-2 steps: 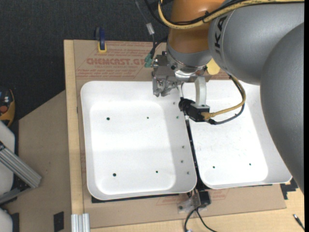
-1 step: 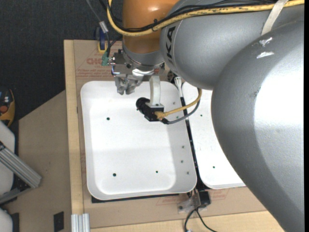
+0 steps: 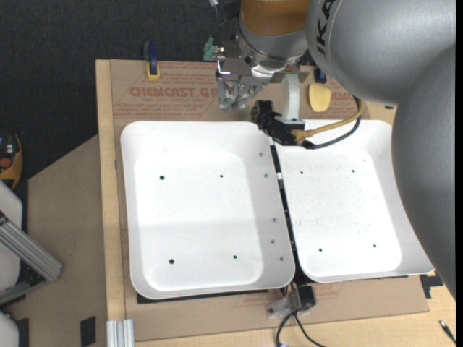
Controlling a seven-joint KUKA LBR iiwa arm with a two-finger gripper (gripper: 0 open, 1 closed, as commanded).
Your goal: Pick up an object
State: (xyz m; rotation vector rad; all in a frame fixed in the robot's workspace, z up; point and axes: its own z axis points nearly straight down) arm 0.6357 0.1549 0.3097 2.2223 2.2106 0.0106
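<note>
Gripper [image 3: 233, 96] hung above the cardboard board [image 3: 181, 89] just beyond the far rim of the left bin [image 3: 137, 194], toward 12 o'clock of that bin. Whether it was open or closed could not be determined, and no object was visible in its grasp. No object to pick could be made out in either bin. At 3 o'clock, the right bin [image 3: 347, 266] abutted the left bin. A black cable [image 3: 329, 137] crossed its far rim. A blue-and-yellow clamp [image 3: 152, 58] stood at 10 o'clock of the gripper. The arm [image 3: 391, 42] overhung the right bin's far corner.
</note>
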